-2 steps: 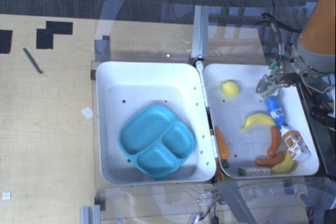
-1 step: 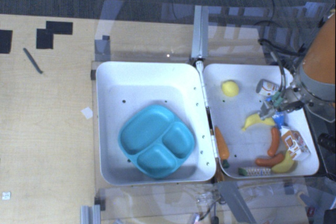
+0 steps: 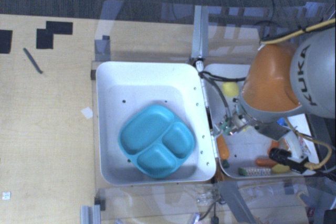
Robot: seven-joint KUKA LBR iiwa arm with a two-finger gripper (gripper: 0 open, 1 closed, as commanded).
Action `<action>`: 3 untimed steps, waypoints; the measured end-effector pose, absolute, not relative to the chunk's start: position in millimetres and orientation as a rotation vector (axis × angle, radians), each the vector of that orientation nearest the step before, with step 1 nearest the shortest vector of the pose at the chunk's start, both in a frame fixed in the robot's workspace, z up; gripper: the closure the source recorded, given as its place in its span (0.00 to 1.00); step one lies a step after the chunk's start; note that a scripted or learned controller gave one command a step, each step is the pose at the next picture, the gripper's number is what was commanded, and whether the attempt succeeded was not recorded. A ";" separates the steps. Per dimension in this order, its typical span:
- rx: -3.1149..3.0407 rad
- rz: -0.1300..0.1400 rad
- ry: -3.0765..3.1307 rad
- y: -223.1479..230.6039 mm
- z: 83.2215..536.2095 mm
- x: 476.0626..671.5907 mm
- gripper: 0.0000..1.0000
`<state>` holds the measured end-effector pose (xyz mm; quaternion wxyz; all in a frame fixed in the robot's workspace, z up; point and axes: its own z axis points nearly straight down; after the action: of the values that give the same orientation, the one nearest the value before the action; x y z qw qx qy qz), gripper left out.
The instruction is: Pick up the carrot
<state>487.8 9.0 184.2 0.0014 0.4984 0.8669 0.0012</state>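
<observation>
The carrot (image 3: pixel 223 148) lies tight against the left wall of the right bin (image 3: pixel 247 174), below the end effector (image 3: pixel 229 126), whose grip state cannot be told; a descent here risks striking the wall or pinching the rim instead of the carrot.

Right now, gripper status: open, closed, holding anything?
Gripper: cannot be told; it sits low in the right bin just above the carrot.
</observation>
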 end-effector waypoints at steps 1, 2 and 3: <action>0.989 0.006 2.974 -4.4 185.9 513.4 1.00; 0.839 0.003 3.017 -56.0 250.2 501.0 1.00; 0.969 0.005 2.980 -26.4 265.0 516.9 1.00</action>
<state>516.9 -26.4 265.0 0.0042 0.3092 0.9510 0.0015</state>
